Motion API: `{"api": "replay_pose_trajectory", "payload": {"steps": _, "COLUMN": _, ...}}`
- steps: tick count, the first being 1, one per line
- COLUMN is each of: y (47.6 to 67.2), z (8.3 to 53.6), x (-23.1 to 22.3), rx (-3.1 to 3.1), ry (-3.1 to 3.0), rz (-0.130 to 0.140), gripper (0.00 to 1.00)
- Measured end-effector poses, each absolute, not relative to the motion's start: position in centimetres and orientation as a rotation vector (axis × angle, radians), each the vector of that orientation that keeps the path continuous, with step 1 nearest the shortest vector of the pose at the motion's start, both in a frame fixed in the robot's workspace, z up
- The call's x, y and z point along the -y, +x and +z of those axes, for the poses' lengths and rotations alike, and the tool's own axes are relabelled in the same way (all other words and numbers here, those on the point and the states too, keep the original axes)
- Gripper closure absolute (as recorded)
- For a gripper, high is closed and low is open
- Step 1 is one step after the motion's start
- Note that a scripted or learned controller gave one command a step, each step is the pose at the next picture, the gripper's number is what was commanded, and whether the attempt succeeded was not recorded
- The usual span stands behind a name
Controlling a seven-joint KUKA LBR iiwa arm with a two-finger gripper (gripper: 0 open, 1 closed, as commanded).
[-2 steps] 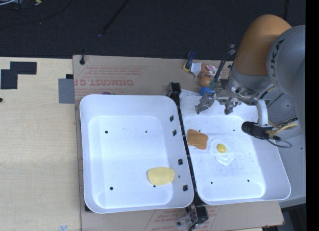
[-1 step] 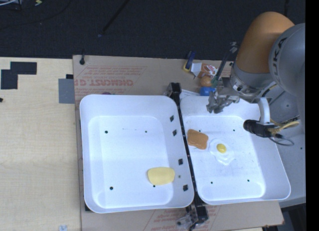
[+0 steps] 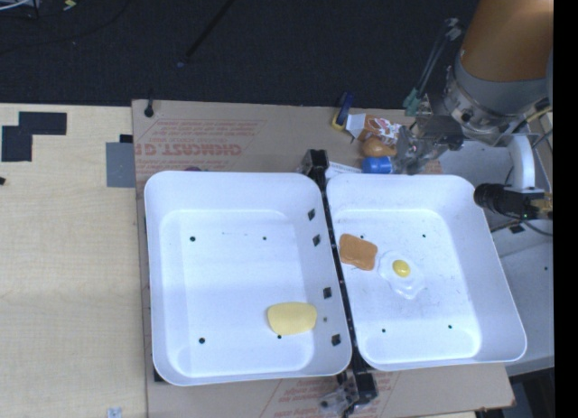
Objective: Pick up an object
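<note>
My gripper point(image 3: 414, 153) hangs over the far rim of the right bin point(image 3: 498, 317), near its back left corner. Just left of it, a cluster of small things sits beyond the rim: a brown and orange piece point(image 3: 377, 145), a blue piece point(image 3: 377, 165) and a red and white piece point(image 3: 383, 125). Whether any of them touches the gripper is unclear. Inside the right bin lie a brown toast slice point(image 3: 358, 252) and a fried egg point(image 3: 401, 271), side by side left of centre. A pale yellow lump point(image 3: 292, 318) rests in the left bin point(image 3: 172, 281), near its front right.
Both bins stand on a cardboard sheet point(image 3: 226, 141). Black clips point(image 3: 316, 165) join the bins along their shared wall. A small blue and yellow item point(image 3: 341, 118) lies on the cardboard behind the right bin. The arm's orange band point(image 3: 510, 19) rises at the upper right.
</note>
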State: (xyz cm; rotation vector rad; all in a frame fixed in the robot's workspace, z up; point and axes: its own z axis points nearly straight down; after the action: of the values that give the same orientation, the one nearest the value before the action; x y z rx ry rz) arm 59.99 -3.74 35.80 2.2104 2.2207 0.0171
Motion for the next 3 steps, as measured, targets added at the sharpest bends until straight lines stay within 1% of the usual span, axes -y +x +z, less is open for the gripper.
{"api": "replay_pose_trajectory", "payload": {"steps": 1, "y": 58.0, "z": 43.8, "x": 2.0, "rx": -2.221, "ry": 2.216, "rz": 0.009, "gripper": 1.00}}
{"api": "replay_pose_trajectory", "payload": {"steps": 2, "y": 53.9, "z": 52.4, "x": 0.3, "rx": -2.221, "ry": 2.216, "rz": 0.010, "gripper": 1.00}}
{"api": "replay_pose_trajectory", "payload": {"steps": 3, "y": 48.3, "z": 53.6, "x": -6.0, "rx": -2.230, "ry": 2.216, "rz": 0.001, "gripper": 1.00}}
